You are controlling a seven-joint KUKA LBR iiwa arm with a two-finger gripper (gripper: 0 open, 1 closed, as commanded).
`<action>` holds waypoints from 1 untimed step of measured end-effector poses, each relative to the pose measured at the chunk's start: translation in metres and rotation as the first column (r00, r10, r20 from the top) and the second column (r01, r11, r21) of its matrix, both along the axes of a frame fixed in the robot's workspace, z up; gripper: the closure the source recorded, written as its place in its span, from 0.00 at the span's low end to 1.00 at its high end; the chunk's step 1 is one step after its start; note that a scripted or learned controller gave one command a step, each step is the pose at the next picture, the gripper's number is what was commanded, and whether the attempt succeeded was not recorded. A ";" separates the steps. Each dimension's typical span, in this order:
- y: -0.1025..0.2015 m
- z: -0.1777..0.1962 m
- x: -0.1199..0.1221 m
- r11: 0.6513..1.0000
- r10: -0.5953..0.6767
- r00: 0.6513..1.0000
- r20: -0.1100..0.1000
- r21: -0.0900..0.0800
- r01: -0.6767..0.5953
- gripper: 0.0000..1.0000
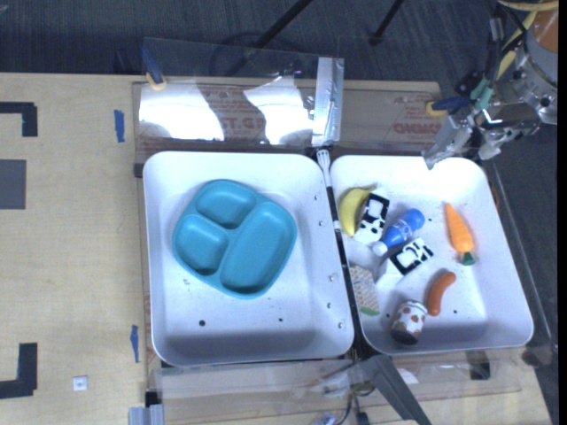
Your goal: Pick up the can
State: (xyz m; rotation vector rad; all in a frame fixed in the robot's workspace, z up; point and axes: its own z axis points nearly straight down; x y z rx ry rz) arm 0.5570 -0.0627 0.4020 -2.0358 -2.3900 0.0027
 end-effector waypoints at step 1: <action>-0.009 -0.041 0.007 0.967 0.255 0.967 0.001 0.001 -0.255 0.00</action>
